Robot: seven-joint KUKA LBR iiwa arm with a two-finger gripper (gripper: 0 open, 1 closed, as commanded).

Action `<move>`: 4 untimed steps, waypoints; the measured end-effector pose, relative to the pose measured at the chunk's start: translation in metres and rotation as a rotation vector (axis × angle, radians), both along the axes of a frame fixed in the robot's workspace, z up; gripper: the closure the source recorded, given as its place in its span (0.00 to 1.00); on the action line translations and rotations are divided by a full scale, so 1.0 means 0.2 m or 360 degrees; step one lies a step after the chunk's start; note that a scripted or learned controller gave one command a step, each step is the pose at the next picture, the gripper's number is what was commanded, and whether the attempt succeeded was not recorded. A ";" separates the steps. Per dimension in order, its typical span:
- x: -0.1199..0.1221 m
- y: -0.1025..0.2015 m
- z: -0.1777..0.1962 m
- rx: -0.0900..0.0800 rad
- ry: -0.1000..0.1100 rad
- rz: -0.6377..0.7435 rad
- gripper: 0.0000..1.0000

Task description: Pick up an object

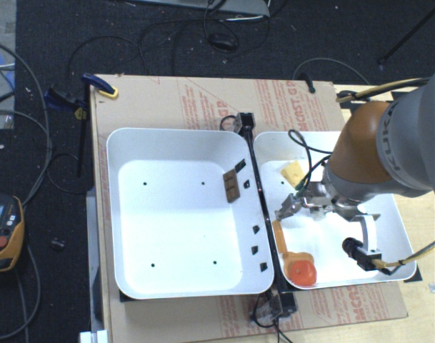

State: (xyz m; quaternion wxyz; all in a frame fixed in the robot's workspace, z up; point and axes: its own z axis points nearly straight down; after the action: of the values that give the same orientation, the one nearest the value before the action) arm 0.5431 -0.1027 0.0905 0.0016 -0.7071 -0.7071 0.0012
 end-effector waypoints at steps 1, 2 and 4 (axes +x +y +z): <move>0.01 0.00 0.06 0.0000 -0.0006 -0.0001 1.00; -0.03 -0.02 0.34 -0.0002 -0.0012 -0.0001 1.00; 0.03 0.02 0.92 -0.0002 -0.0015 0.0001 1.00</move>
State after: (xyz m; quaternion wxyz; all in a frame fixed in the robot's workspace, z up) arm 0.5484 -0.0995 0.2749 -0.0022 -0.7069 -0.7073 -0.0019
